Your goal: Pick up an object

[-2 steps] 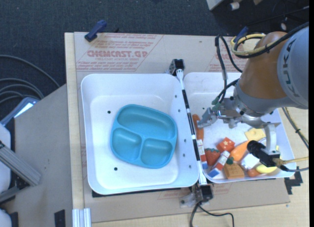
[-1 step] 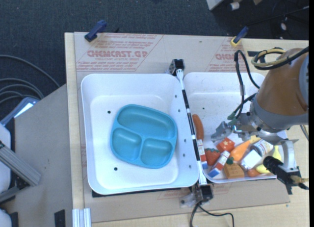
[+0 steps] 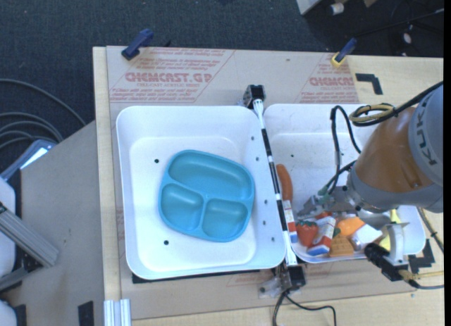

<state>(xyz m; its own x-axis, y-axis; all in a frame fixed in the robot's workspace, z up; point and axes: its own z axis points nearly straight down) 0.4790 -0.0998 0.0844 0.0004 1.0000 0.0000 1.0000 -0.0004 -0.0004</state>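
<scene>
Gripper [image 3: 325, 205] is low in the right bin [image 3: 310, 124], down among the pile of small objects at the bin's near end. Can't tell whether it is open, closed or gripping anything; the wrist and metal parts hide that area.

Right under and beside it: a red strawberry-like toy [image 3: 306, 233] with a green top, sitting near the bin's near-left corner. Just right of it a white tube [image 3: 325, 232] with red marking, tilted. Next to that an orange piece [image 3: 347, 227], partly under the arm. A tan block [image 3: 341, 246] lies at the near rim, with a bit of blue and red packaging [image 3: 317, 250] beside it. All of these are crowded together, touching or overlapping, so exact edges are hard to read.

A long orange-red hot dog toy [image 3: 285, 181] lies along the left wall of the right bin, apart from the pile and lengthwise along the divider.

The arm [image 3: 394, 163], grey with an orange band, covers most of the right bin's right side and blocks whatever is under it. A yellow bit [image 3: 394, 215] shows past the arm.

Left bin [image 3: 134, 198] holds a blue three-part plate [image 3: 206, 194], roughly centred, well apart from the gripper. Black rail [image 3: 270, 159] runs between the bins. Bench [image 3: 176, 78] under both, with printed cardboard-like sheet, blue clamp [image 3: 137, 44] and yellow clamp [image 3: 344, 51] at the far edge.
</scene>
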